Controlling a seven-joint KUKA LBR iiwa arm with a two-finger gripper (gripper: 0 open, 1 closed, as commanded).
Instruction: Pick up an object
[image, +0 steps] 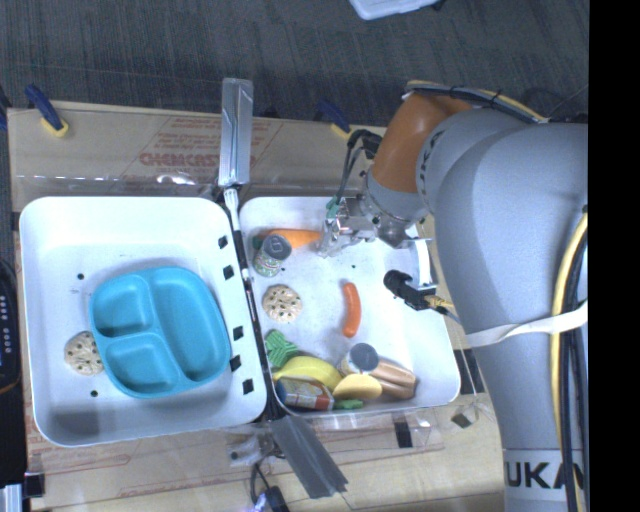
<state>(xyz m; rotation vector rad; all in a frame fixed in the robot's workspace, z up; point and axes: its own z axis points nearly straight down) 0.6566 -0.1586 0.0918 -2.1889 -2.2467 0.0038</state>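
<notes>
Orange and tapered, a carrot (292, 239) lies near the far wall of the right bin (445, 385), its tip just beside the gripper (337, 229); whether the pincer is spread or pressed together cannot be told.

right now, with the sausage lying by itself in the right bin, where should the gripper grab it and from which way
Grip the sausage at its middle, coming straight down from above with the fingers closing across its narrow width. It lies flat on the right bin floor, long axis running top to bottom in the camera view, with bare floor on both long sides, so the fingers should have room there.
</notes>
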